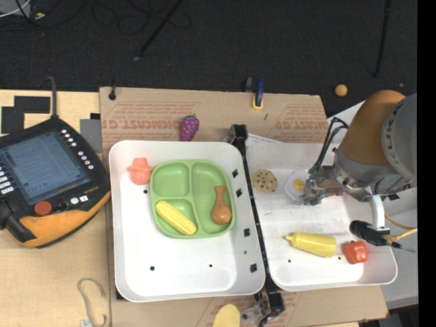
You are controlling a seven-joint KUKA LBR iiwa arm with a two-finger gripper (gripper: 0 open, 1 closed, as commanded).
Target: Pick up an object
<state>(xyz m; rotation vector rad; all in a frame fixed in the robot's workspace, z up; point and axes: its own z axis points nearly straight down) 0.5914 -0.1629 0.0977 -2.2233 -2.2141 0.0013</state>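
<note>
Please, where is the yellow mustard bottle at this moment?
The yellow mustard bottle lies on its side in the right bin, near its front edge, with a small red toy just to its right.

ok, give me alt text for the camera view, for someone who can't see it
A grey robot arm reaches from the right, its claw low over a fried egg toy in the right bin, which also holds a cookie and mustard bottle. The left bin holds a green tray with corn and a drumstick.
</note>
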